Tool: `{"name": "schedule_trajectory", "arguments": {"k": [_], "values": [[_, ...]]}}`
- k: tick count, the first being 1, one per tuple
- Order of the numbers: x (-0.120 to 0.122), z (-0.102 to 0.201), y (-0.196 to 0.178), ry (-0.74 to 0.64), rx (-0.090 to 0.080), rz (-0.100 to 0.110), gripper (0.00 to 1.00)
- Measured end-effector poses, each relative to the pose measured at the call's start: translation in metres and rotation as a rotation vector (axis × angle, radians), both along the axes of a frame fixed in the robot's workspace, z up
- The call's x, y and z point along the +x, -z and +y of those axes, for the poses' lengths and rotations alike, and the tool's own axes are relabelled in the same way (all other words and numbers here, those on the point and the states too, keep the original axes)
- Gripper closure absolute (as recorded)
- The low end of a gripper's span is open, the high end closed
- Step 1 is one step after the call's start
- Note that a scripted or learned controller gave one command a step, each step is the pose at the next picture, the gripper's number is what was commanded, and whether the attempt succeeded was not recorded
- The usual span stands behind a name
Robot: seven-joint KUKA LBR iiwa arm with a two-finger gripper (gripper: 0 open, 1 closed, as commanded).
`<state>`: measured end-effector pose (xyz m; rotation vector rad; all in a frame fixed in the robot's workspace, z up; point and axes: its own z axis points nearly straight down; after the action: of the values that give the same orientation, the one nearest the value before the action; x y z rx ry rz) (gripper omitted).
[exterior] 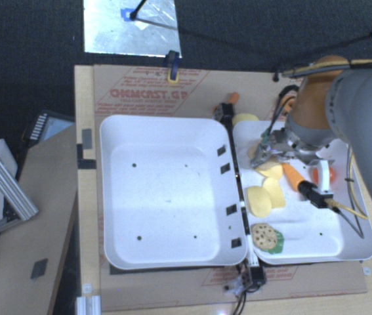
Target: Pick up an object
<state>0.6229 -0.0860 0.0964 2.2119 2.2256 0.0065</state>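
Note:
My gripper (263,152) hangs low over the upper left part of the right bin (353,238), under the grey wrist with its orange band. Just below it lies a pale yellow piece (271,171), and an orange carrot-like stick (292,174) lies to its right. Two more pale yellow slices (260,201) (275,190) rest near the bin's left wall. A round cookie with a green edge (266,237) sits at the front left corner. A yellow round thing (245,119) lies at the back left corner. A red-orange item (324,172) shows partly behind the arm.
The left bin (117,136) stands beside the right one, joined by a black-clipped divider (233,169). A small orange thing (234,98) lies on the cardboard behind the bins. A blue and yellow clamp (172,67) holds the board's back edge.

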Motion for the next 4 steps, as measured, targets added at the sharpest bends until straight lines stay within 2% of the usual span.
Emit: {"name": "schedule_trajectory", "arguments": {"k": [1, 2, 3, 4], "values": [[0.049, 0.081, -0.095, -0.003, -0.003, -0.007, 1.0], [0.046, 0.165, -0.098, -0.006, 0.004, 0.003, 1.0], [0.046, 0.252, -0.128, -0.006, 0.004, 0.001, 1.0], [0.045, 0.326, -0.164, -0.005, 0.005, 0.0, 1.0]]}}
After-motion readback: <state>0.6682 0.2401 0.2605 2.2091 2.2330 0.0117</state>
